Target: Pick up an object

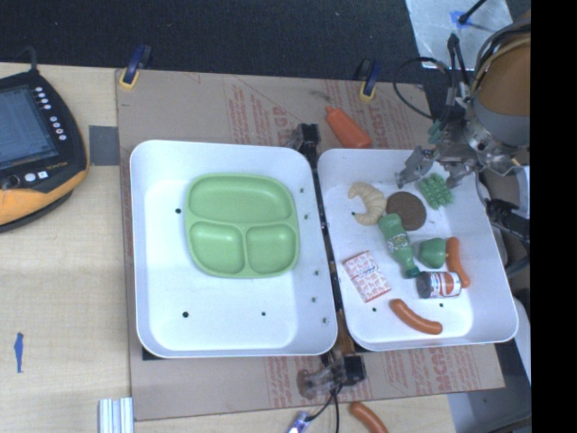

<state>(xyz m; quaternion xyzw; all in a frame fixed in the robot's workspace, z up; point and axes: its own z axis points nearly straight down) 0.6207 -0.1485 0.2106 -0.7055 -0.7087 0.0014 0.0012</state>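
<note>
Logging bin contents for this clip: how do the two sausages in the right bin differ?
The sausage near the front edge lies nearly crosswise and apart from other items; the sausage by the right wall lies nearly lengthwise, close beside the green pepper. The front one looks longer and slightly curved. Both are orange-red and lie flat in the right bin.

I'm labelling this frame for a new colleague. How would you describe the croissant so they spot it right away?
Start at the right-hand white bin, the one crowded with small items. In its upper left part lies a pale tan, curved croissant, just left of a round brown disc. It is the only crescent-shaped, beige piece there.
</note>
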